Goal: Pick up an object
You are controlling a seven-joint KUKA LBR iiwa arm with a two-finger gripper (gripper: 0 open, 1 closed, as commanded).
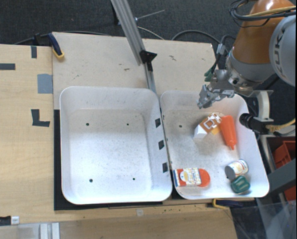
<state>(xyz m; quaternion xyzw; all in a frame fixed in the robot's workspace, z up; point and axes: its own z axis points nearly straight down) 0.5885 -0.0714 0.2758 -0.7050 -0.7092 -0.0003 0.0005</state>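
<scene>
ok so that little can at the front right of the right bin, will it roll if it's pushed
Probably. The small can lies on its side, round end showing, so a nudge across its axis would likely roll it. The green object right beside it may stop it toward the front. It looks stiff and light.

Background stuff: a tan worktop [19, 148] with grey tape patches on the left, a slanted metal rail [131, 26] up top, and a blue-yellow clamp [56, 47] at upper left.

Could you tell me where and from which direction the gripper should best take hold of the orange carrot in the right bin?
Probably across the carrot's thick upper half, from above. It lies flat, lengthwise, but the carton crowds its left side, so space looks tight there.
</scene>
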